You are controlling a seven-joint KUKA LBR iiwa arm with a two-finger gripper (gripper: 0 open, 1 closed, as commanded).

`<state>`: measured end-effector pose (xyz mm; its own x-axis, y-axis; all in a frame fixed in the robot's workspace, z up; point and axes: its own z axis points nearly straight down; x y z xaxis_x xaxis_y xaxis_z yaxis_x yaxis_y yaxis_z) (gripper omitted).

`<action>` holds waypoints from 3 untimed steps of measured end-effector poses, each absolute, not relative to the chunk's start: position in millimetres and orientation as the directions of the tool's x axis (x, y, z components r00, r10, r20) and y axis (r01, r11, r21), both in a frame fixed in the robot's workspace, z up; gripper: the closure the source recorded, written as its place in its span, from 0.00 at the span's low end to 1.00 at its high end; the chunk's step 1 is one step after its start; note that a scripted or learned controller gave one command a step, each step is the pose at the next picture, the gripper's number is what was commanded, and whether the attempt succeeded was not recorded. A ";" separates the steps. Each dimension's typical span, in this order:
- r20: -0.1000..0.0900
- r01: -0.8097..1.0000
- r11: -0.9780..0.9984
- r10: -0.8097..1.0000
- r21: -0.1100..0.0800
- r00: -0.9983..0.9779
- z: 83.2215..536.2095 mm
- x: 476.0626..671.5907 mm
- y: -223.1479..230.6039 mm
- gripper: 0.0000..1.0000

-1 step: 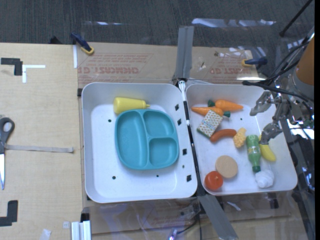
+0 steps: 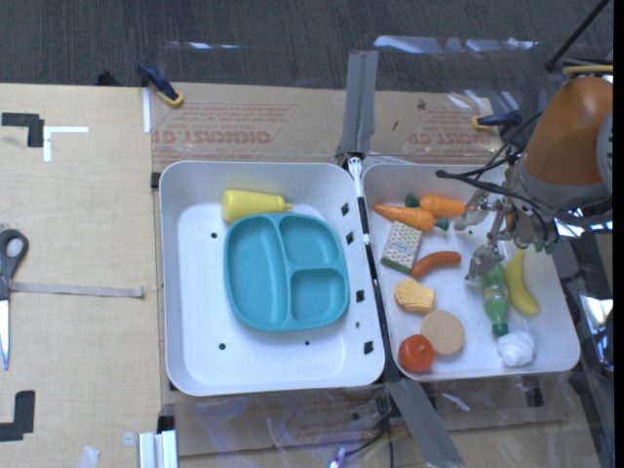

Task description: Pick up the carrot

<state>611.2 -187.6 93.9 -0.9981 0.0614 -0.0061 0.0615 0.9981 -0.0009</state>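
1. Cables and wrist parts crowd the claw (image 2: 485, 261), so whether its fingers are apart or together cannot be told; nothing can be made out between them.
2. Part of the arm (image 2: 570, 135) is cut off at the right edge; its orange band sits above the right bin (image 2: 556, 359).
3. Two carrots lie at the far end of the right bin: one carrot (image 2: 405, 215) points left near the divider, and a second carrot (image 2: 441, 204) lies just behind it, nearer the bin's back wall. Both are apart from the claw.
4. Near the first carrot sit a speckled sponge-like block (image 2: 401, 248) and a sausage (image 2: 436, 261). Closer to the front are a yellow pastry piece (image 2: 415, 296), a tan round disc (image 2: 446, 332) and a tomato (image 2: 415, 353).
5. Beside the claw lie a green bottle (image 2: 496, 300), a banana (image 2: 520, 286) and a white ball (image 2: 516, 348).
6. The left bin (image 2: 185, 359) holds a blue divided plate (image 2: 288, 270) and a yellow bottle (image 2: 253, 204) behind it.
7. Scissors (image 2: 8, 281) lie on the desk (image 2: 78, 213) at the left, cut off by the edge.
8. The claw hangs over the right side of the right bin, pointing down.
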 end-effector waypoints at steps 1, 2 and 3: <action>0.023 0.265 0.964 0.265 -0.010 -0.964 92.0 648.3 -163.5 0.00; 0.021 0.555 0.831 0.556 -0.021 -0.831 89.1 643.7 -116.2 0.00; 0.009 0.799 0.601 0.799 -0.016 -0.601 88.2 642.9 -99.2 0.00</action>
